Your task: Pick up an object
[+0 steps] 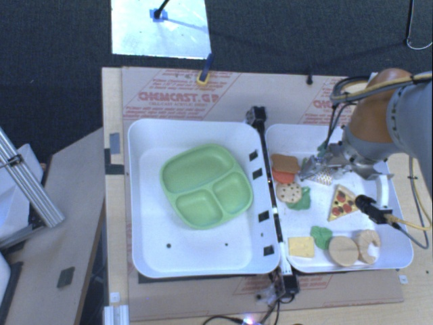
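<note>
The arm reaches into the right-hand bin (399, 249), and its gripper (323, 171) hangs low over the toy food near the bin's upper middle. Whether the gripper is wide, narrow or closed on anything cannot be told from this view; nothing is plainly lifted clear of the bin floor.

Every candidate object appears to lie on the bin floor, so the pick looks not yet done. Just to the gripper's left lie a brown bread slice (285, 162) and a red piece (284, 177) beneath it. Slightly below and left of the gripper sits a cookie (289, 193) with a green leaf piece (302, 199) touching it. Just below and right of the gripper lies a pizza slice (342, 203). Farther below it are a yellow cheese square (301, 247), a second green piece (322, 235) and a round tan disc (344, 250).

The green divided tray (206, 185) sits well apart to the left, in the other bin (145, 249).

Judging by position, closing on a nearby piece and raising it both remain.
</note>
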You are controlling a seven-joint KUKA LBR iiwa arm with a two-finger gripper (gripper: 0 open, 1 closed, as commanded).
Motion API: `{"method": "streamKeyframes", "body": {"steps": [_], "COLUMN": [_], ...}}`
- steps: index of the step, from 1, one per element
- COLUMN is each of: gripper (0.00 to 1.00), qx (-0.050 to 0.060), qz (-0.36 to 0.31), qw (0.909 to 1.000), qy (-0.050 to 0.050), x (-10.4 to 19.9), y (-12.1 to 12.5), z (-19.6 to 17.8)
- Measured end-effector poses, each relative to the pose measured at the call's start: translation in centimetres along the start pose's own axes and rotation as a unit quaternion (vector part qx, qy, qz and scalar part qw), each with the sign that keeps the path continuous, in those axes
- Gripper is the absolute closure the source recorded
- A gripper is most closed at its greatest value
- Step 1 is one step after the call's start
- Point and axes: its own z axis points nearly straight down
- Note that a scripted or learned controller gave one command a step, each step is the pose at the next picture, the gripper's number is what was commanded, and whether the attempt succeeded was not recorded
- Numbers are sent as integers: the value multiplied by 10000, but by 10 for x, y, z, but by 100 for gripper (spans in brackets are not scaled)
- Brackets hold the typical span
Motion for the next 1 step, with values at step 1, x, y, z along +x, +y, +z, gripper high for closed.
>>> {"method": "streamKeyframes", "body": {"steps": [1], "gripper": [100], "qx": [-86], "qz": [3], "qw": [10000], "qy": [-36], "x": [-3], "y": [4], "z": [-16]}}
